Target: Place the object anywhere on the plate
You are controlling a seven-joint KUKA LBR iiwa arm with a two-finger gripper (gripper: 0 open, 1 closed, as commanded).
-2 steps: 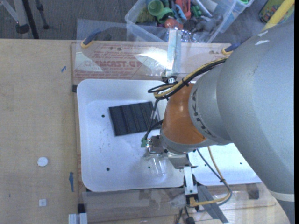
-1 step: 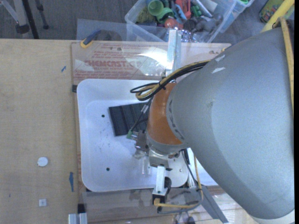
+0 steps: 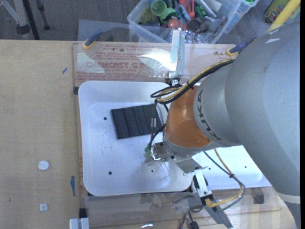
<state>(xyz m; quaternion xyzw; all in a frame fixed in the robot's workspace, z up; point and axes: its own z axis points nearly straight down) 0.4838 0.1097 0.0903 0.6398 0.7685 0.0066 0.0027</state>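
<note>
The surface looks like pale matt wood. The bin is smooth white plastic, faintly speckled. A dark ribbed mat looks matt. The arm is smooth grey with a glossy orange band.

Counted one white bin, one black ridged mat, one clear toy box, and one white disc.

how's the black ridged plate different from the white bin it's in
The plate is black and ridged; the bin is white and smooth. The plate is flat and much smaller; the bin has raised walls and holds it. The plate sits turned at a slant to the bin's edges. Both are roughly rectangular.
</note>
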